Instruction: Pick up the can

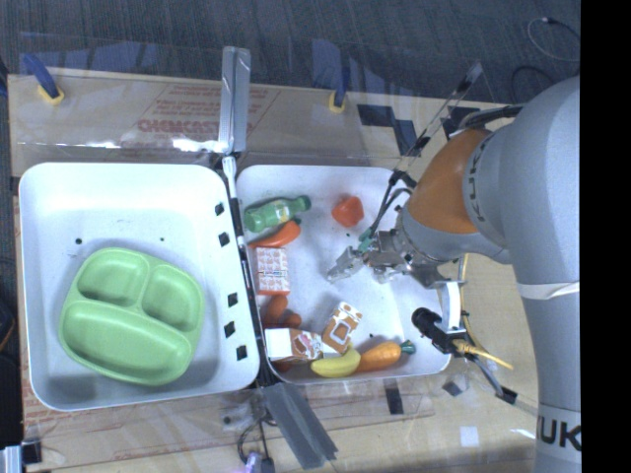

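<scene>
The can (272,269) looks like the red and white cylinder lying on its side at the left of the right bin (317,176), just under an orange pepper (279,235). My gripper (345,262) hangs over bare bin floor near the middle of that bin, a short way right of the can and apart from it. Nothing shows in the gripper. The grey arm with its orange band (444,195) comes in from the right and covers the bin's right side.
Around the can lie a green bottle (274,212), a red tomato-like piece (347,210), brown sausages (277,310), two small cartons (340,327), a banana (335,365) and a carrot (380,355). The left bin (49,195) holds a green divided plate (133,313).
</scene>
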Controlling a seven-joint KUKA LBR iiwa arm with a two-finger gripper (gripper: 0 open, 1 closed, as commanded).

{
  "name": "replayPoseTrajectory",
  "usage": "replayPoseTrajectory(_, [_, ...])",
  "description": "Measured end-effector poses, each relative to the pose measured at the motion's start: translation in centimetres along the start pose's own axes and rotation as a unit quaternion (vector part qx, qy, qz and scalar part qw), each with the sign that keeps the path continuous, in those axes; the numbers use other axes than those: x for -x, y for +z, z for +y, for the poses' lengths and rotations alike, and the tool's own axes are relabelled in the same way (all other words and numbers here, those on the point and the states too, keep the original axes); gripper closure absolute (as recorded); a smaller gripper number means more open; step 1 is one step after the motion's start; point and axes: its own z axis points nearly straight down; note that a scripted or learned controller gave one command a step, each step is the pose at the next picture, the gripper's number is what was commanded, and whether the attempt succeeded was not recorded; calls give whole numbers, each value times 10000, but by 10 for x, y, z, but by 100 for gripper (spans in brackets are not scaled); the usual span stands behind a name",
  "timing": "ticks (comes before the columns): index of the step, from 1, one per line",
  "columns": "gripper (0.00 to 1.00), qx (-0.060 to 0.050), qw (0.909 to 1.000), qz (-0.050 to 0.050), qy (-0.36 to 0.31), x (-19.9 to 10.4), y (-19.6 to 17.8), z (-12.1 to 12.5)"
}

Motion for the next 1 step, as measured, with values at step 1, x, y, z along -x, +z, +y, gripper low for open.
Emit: replayPoseTrajectory(1, [0, -12, 9971, 5, -759, -51, 1, -58])
